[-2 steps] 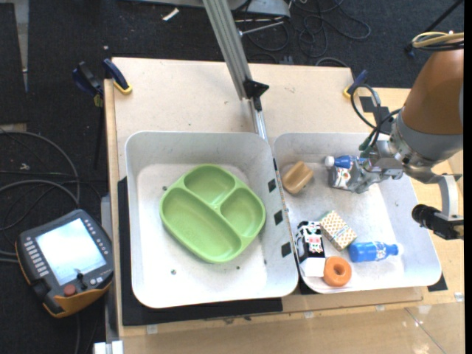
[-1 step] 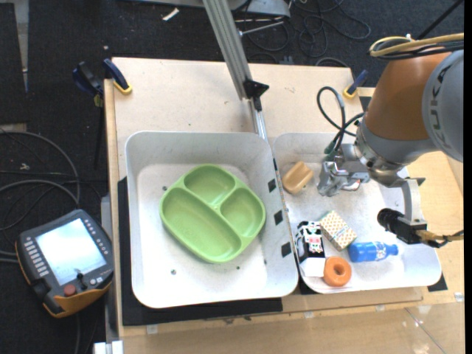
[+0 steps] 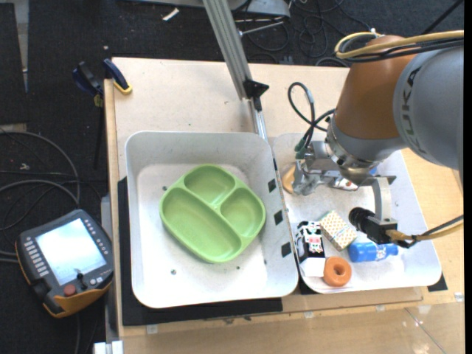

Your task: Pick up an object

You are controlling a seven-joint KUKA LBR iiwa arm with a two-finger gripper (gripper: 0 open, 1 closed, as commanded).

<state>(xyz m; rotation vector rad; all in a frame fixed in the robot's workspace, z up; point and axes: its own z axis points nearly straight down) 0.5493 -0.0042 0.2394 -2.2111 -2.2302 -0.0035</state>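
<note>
The arm reached in from the right and hung low over the right bin, its bulk covering most of that bin's upper half. The tool sat near the bin's upper left corner, close to the divide between the two bins, but its working end was too muddled with cables and metal to read; I cannot tell how far open it was or whether anything was in it. A tan shape beside it could have been an object or part of the mount. The loose things lay lower in the same bin: a spotted cream block, a black-and-white printed item, an orange ring and a blue item, all resting on the bin floor and apart from the tool. The left bin held a green divided plate, flat and well apart from the arm. As a judgement, the pick looked not yet achieved: nothing was visibly lifted, and a closing, a lift and a clear carry remained to be shown.
</note>
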